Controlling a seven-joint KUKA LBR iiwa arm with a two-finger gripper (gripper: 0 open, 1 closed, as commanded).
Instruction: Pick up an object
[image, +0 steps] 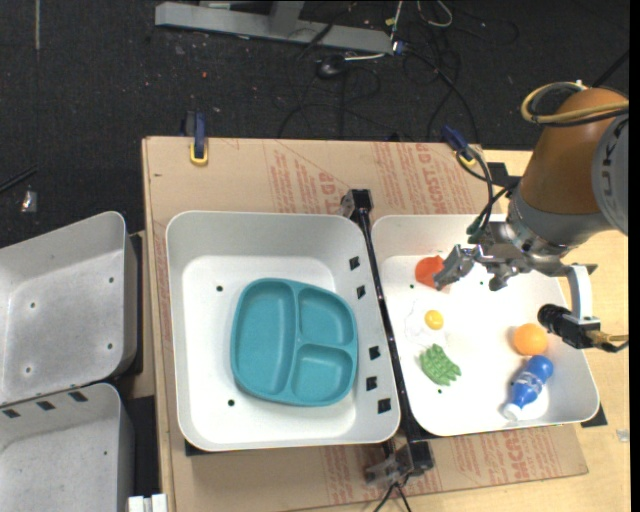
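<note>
The left bin (190, 330) at frame centre holds a teal divided plate (294, 342). The right bin (470, 415) holds the small items. At upper right, the arm's gripper (478, 266) hangs over that bin; how far it is parted, I cannot tell. A red object (429, 269) sits just left of it. Lower right lie a blue-and-white bottle (527, 387), an orange ball (529, 340), a green leafy piece (438, 363) and a small yellow item (433, 320).

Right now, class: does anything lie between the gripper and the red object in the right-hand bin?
Nothing visible does. The gripper hangs just right of the red object, nearly touching it. The yellow ball and green object lie further down, off that line.
</note>
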